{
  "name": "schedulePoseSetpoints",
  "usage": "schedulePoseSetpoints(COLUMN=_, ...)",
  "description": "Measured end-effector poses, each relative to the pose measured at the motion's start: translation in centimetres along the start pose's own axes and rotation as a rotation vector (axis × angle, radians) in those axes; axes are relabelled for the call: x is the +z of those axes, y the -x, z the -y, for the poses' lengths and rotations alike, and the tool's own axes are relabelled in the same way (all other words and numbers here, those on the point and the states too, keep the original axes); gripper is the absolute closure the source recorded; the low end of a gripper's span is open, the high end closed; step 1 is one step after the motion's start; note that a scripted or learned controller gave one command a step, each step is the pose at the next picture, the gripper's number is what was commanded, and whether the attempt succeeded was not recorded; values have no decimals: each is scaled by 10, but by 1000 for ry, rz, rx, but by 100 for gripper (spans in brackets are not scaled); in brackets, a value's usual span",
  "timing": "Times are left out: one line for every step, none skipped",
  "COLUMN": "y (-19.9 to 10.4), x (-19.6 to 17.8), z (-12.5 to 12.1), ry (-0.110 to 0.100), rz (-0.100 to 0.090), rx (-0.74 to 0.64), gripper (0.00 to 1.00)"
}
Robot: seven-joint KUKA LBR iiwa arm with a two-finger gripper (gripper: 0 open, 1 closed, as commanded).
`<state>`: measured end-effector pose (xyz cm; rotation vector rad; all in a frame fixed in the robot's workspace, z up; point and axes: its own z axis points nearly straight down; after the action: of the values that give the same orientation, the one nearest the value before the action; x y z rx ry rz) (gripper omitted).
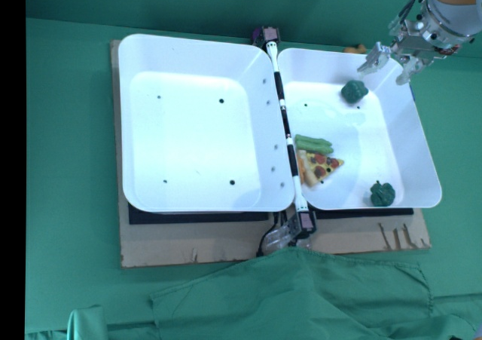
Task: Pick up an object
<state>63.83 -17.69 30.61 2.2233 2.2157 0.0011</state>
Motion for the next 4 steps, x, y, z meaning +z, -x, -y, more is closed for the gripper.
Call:
schedulePoseSetpoints(y=-13, x=103, z=1, ry=-10, rz=-2, rx=0, gripper=0)
schedulePoseSetpoints(y=12, x=50, z=19, ry=8, rz=3, rx=2, gripper=0)
schedulePoseSetpoints(y=-26, x=114, z=12, ry=8, rz=3, rx=0, gripper=0)
schedulePoseSetpoints(y=-13, x=124, z=-63, ry=-13, rz=-2, rx=-7, gripper=0)
